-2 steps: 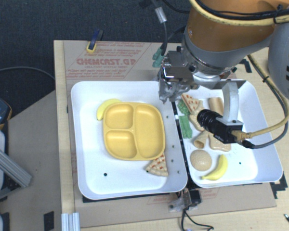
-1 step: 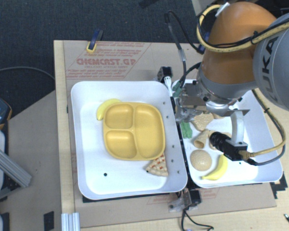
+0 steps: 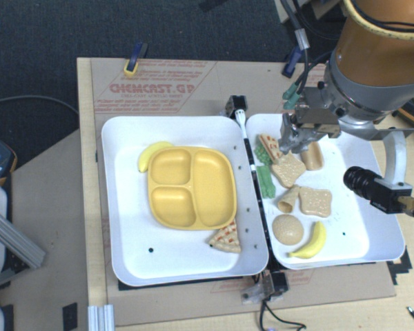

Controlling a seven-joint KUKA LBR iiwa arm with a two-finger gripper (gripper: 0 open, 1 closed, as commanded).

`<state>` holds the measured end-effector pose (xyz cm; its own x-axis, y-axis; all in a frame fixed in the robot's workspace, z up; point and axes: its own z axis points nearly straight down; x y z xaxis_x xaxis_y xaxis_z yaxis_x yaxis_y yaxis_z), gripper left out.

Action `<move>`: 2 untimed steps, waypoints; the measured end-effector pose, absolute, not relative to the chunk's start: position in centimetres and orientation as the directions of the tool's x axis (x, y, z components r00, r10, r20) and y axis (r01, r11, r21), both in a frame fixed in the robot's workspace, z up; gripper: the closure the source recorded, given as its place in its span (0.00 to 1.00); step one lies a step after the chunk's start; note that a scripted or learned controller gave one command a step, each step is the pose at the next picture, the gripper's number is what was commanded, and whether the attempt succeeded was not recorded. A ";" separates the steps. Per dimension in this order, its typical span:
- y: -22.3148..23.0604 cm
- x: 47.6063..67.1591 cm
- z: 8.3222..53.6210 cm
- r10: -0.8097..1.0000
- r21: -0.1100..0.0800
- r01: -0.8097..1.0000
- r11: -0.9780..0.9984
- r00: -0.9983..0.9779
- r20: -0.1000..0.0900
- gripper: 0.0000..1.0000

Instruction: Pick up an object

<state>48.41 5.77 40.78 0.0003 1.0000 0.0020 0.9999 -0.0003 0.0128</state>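
The arm (image 3: 376,43) reaches in from the right and bends down over the upper left part of the right bin (image 3: 372,233). Its hand (image 3: 294,142) hangs low among the toy food there, its tip just above a tan cracker-like piece (image 3: 288,169) and next to a small brown roll (image 3: 312,155). Whether the hand is apart or together cannot be told, since the wrist housing hides the tips; nothing is visibly held.

The right bin holds a cluster of pieces. A waffle-patterned slice (image 3: 268,146) lies at the upper left, with a green strip (image 3: 265,178) below it whose long axis runs almost straight up and down the view, along the bin's left wall. A toast square (image 3: 315,202) sits to the right of a small cone-shaped piece (image 3: 288,200). Below them is a round tan bun (image 3: 288,229), and a yellow banana (image 3: 312,243) curves beside it, its long axis slanting from lower left to upper right, with its tip pointing up.

The left bin (image 3: 124,205) carries a yellow divided plate (image 3: 191,187) in its middle. A second banana (image 3: 150,154) peeks out from behind the plate's upper left corner, and a waffle wedge (image 3: 225,238) lies at the plate's lower right corner, touching it. Both bins rest on a brown board on the counter (image 3: 96,95).
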 end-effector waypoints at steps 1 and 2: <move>5.9 48.4 41.3 1.000 0.005 1.000 0.001 -0.001 0.000 1.00; 5.7 54.5 33.7 1.000 -0.009 1.000 -0.002 0.002 -0.002 1.00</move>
